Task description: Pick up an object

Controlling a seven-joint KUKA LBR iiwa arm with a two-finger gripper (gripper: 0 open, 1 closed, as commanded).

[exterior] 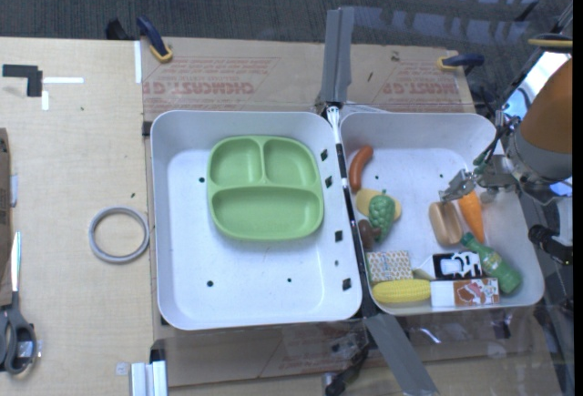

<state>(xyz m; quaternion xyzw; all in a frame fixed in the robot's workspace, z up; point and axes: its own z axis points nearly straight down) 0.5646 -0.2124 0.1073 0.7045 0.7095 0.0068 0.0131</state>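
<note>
My gripper (pixel 463 188) hangs over the right side of the right bin (pixel 414 135), reaching in from the right below the arm's orange band (pixel 556 116). Its tip sits just above the top end of an orange carrot (pixel 473 216), close enough to look in contact. A hot-dog bun (pixel 444 222) lies just left of the carrot. Below them are a green bottle (pixel 493 264), a black-and-white box (pixel 455 265), a white-and-orange carton (pixel 465 292), a yellow corn cob (pixel 402 292) and a cracker-patterned box (pixel 389 265).
A red-orange pepper (pixel 360 167), a yellow fruit (pixel 368 200) and a green bumpy vegetable (pixel 383 212) lie along the right bin's left wall. The left bin (pixel 182 285) holds a green divided plate (pixel 266 187). A tape ring (pixel 118 233) and scissors (pixel 14 330) lie on the bench at left.
</note>
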